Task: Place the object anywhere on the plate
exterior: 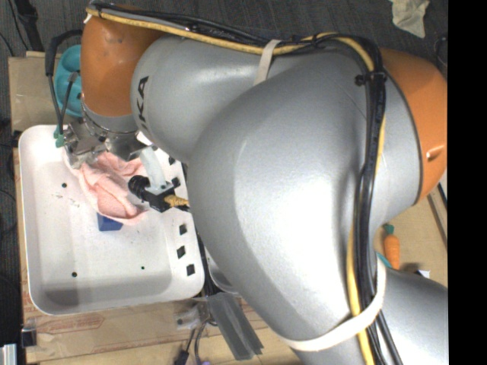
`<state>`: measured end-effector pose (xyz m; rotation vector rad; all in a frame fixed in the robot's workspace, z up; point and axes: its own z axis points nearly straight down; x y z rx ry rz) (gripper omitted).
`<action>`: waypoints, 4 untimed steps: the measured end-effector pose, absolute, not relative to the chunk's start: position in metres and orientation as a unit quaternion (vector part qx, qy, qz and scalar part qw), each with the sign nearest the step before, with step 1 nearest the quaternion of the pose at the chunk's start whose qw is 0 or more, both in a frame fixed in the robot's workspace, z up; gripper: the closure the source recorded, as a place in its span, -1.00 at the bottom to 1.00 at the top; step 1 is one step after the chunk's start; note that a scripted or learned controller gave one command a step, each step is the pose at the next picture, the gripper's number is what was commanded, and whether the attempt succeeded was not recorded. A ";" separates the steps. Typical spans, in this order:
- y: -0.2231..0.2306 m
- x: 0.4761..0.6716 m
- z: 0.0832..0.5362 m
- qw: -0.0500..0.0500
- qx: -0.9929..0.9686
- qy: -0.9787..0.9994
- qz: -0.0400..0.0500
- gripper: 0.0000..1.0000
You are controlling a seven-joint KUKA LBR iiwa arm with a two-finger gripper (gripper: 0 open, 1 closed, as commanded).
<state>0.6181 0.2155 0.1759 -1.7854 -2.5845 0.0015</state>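
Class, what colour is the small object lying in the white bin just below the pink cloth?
Blue; the camera view shows it against the bin's white floor.

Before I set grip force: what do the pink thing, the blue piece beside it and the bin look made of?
The pink thing: probably soft cloth, matte, folded and rumpled. The blue piece: small, flat-coloured, angular; maybe plastic or foam, unclear. The bin: white, smooth, slightly glossy with rounded moulded edges, likely plastic.

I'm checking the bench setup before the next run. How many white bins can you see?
1: a white bin at the left, holding a pink cloth and a blue piece. The arm may hide another.
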 end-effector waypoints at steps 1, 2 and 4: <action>0.196 0.651 0.203 0.001 -0.578 -0.816 0.000 1.00; 0.201 0.554 0.145 0.001 -0.574 -0.819 0.002 1.00; 0.120 0.533 0.220 0.000 -0.595 -0.804 0.001 1.00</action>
